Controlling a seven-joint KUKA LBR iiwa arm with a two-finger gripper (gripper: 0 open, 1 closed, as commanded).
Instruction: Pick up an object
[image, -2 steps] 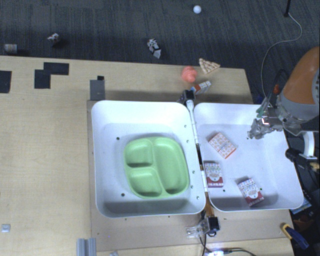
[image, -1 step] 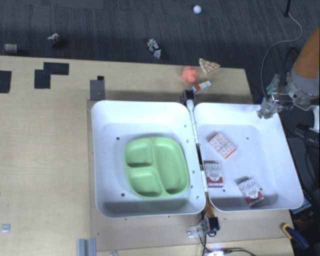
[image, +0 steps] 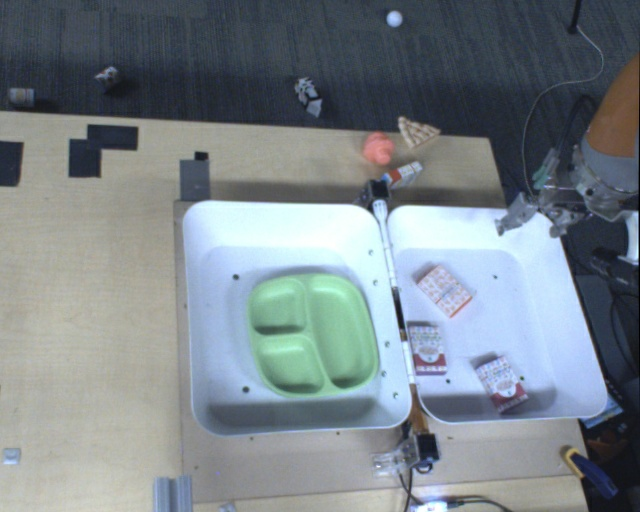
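Observation:
Three small red-and-white cartons lie in the right bin (image: 560, 300): one tilted near the middle (image: 444, 290), one by the left wall (image: 426, 350), one at the front (image: 501, 383). A green divided plate (image: 312, 335) lies in the left bin (image: 210, 300). My gripper (image: 534, 216) hangs over the right bin's back right corner, well apart from the cartons. Its fingers stand spread and open, with nothing between them.
Behind the bins, on the wooden bench, lie an orange ball (image: 378, 148), a toy pizza slice (image: 418, 131) and a small tube (image: 405, 175). A ridge (image: 390, 290) divides the two bins. Cables hang at the right beside the arm.

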